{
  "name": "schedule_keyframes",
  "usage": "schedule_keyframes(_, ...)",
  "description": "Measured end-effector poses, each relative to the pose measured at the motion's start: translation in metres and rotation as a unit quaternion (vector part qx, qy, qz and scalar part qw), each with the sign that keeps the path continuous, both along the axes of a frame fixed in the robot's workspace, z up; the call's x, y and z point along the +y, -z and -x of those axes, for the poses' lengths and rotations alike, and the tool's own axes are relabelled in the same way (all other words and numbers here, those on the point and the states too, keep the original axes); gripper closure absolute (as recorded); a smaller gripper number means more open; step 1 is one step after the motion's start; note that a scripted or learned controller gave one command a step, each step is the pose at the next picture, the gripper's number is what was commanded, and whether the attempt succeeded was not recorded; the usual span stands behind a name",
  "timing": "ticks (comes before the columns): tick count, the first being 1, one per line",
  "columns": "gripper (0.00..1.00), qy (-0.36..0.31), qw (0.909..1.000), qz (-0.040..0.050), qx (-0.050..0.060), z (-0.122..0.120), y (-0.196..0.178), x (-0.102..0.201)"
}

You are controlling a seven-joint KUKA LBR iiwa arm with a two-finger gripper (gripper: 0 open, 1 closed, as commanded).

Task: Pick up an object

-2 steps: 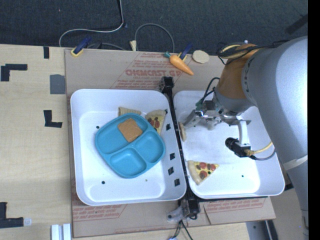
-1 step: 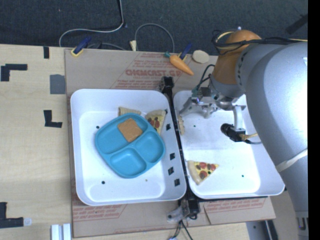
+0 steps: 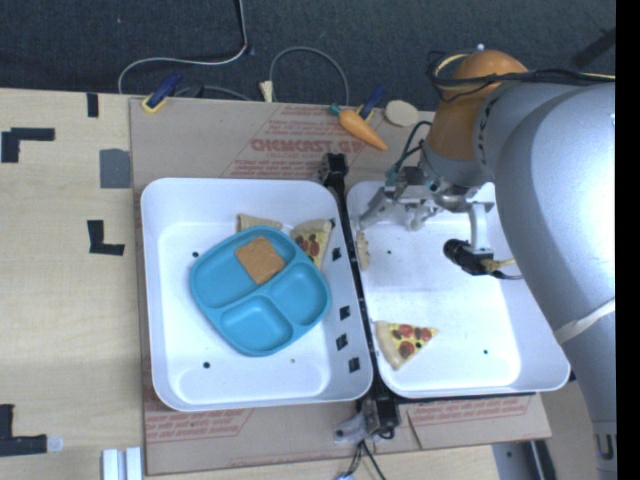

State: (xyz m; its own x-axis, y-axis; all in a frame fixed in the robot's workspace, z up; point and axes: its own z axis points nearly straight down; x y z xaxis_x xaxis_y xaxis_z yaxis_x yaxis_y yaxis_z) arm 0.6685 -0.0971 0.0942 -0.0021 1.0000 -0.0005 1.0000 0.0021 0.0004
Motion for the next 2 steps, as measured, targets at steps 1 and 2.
schedule_keyframes(1,0.00,0.001,1.0000,0.0013,-0.002,0.014,0.008,0.002)
schedule_keyframes(2,0.00,0.000,1.0000,0.0013,0.003,0.001,0.009,0.001)
